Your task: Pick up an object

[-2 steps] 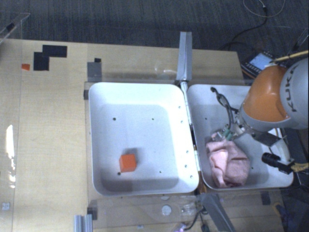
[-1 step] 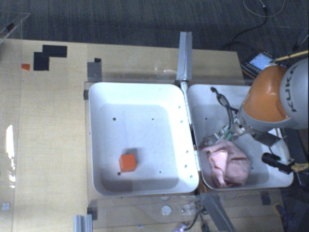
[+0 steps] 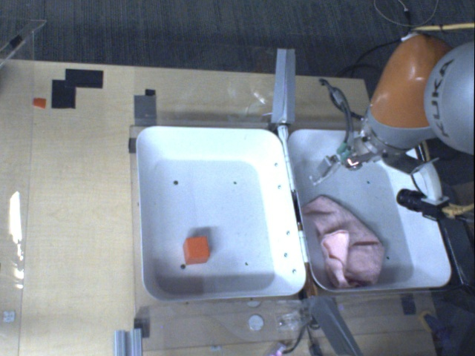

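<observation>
There are two white bins side by side on the bench. The left bin (image 3: pixel 156 199) has one small orange block (image 3: pixel 197 250) in it, near the front. The right bin (image 3: pixel 415 273) has one pink cloth (image 3: pixel 345 249), all bunched up, also near the front. The arm (image 3: pixel 415 80) comes in from the right, and its gripper (image 3: pixel 334 165) hangs over the back of the right bin, apart from the cloth. I cannot tell if the gripper is wide or narrow. Nothing is in it.
</observation>
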Robot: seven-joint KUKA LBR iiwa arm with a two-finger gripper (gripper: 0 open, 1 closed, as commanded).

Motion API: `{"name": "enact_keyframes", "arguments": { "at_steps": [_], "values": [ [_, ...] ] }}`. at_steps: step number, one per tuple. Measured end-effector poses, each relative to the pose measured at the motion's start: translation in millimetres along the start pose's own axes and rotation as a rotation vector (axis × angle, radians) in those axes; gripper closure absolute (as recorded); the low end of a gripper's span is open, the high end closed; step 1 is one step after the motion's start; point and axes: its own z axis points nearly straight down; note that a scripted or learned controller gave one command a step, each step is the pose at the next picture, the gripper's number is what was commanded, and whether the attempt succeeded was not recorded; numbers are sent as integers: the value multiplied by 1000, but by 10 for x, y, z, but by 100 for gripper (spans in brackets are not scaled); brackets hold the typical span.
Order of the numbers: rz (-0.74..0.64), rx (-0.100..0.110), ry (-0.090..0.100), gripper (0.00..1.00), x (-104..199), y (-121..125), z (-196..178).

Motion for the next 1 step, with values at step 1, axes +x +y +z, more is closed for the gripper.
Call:
{"name": "enact_keyframes", "arguments": {
  "at_steps": [1],
  "values": [
    [-124, 4, 2, 0, -305, -464, 734]
  ]
}}
